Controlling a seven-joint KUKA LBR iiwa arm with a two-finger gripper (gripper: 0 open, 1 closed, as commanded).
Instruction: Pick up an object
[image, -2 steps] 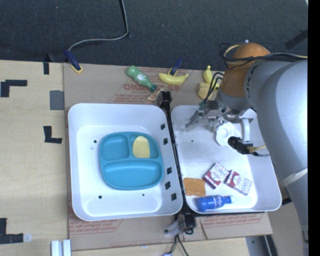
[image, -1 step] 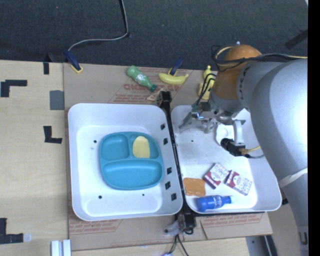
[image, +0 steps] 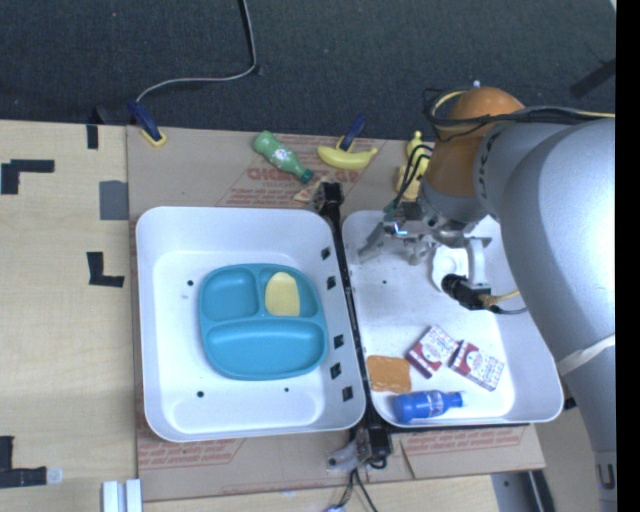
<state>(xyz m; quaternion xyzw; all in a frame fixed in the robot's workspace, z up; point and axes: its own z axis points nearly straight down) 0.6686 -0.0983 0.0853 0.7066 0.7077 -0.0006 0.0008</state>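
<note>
Camera view. Two white bins sit side by side; the divider (image: 338, 300) between them serves as the reference. Left of the divider, the left bin (image: 170, 400) holds a blue sectioned plate (image: 262, 322) with a yellow piece (image: 283, 295) in its upper right compartment.

Right of the divider, in the right bin (image: 530, 395), an orange-brown slab (image: 389, 374) lies just beside the divider at the near end. A blue bottle (image: 425, 405) lies near it on its side. Two red-and-white cartons (image: 433, 350) (image: 477, 365) rest farther right, next to each other.

The gripper (image: 400, 238) hangs over the far end of the right bin, near the divider, well apart from those objects. Whether it is spread or pressed together cannot be told.

Beyond the bins, a green bottle (image: 281, 156) and a banana (image: 346, 156) lie on the cardboard.
</note>
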